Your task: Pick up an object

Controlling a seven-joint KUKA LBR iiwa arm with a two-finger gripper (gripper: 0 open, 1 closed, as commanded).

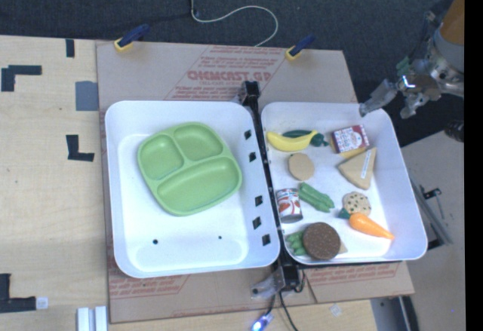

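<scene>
White right bin (392, 171), which you see holding a banana (289, 141), red box (350, 139), cheese wedge (359, 168), can (288, 204) and carrot (369, 225); the gripper (394, 94) hangs over its far right corner, fingers spread, pinching nothing; green plate (189, 167) in left bin (124, 171)

You've got a wooden bench (45, 194) with black marks | cardboard sheet (226, 73) flat on it, blue-yellow clamps (132, 36) at its back edge | two white bins (124, 194) side by side on the sheet, touching | white cable (226, 16) behind.
</scene>
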